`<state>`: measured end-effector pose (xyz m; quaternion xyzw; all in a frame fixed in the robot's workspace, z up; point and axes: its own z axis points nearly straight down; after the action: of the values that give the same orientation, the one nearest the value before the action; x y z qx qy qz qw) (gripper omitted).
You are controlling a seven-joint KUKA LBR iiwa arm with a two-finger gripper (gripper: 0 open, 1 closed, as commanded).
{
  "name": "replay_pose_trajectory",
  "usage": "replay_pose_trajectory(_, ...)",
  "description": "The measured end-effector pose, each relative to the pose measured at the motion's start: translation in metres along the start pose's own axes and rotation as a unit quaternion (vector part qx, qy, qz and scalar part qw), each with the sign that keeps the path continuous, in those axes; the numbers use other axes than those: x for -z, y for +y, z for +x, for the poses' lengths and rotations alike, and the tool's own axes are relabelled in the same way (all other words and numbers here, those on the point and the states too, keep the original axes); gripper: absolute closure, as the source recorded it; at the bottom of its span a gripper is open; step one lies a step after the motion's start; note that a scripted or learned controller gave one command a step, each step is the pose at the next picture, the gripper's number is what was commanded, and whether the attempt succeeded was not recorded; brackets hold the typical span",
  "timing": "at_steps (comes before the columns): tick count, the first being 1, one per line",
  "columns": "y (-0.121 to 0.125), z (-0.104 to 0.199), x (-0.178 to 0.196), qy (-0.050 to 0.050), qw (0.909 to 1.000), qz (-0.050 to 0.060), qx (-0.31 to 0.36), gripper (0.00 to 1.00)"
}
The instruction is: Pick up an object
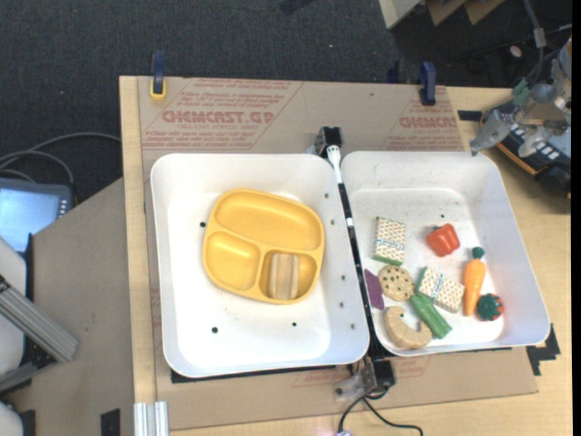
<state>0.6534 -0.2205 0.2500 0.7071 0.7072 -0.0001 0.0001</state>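
The right bin (508,207) holds several toy foods: a red pepper (444,240), a carrot (474,284), a chocolate-chip cookie (396,282), two patterned square packets (391,239) (441,288), a green stick (428,314), a tan curved piece (406,330), a purple sliver (373,291) and a small red fruit with a green top (490,307). My gripper (486,133) hangs at the upper right, beyond the right bin's far corner and away from all the food, with nothing seen in it.
A yellow divided plate (238,221) lies in the left bin (182,271), with a tan slice (283,275) in its near right compartment. Both bins rest on a cardboard sheet (227,112) held by clamps. Cables and equipment crowd the far right.
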Motion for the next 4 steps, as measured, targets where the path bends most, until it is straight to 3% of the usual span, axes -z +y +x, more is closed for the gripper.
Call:
replay_pose_trajectory(1, -0.016, -0.002, -0.113, 0.002, 1.0, 0.005, 0.0, 0.0)
replay_pose_trajectory(2, -0.053, 0.03, -0.169, 0.002, 1.0, 0.004, 0.0, 0.0)
replay_pose_trajectory(3, -0.076, 0.031, -0.165, 0.001, 1.0, 0.002, 0.0, 0.0)
replay_pose_trajectory(4, -0.074, 0.031, -0.154, 0.0, 1.0, -0.001, 0.0, 1.0)
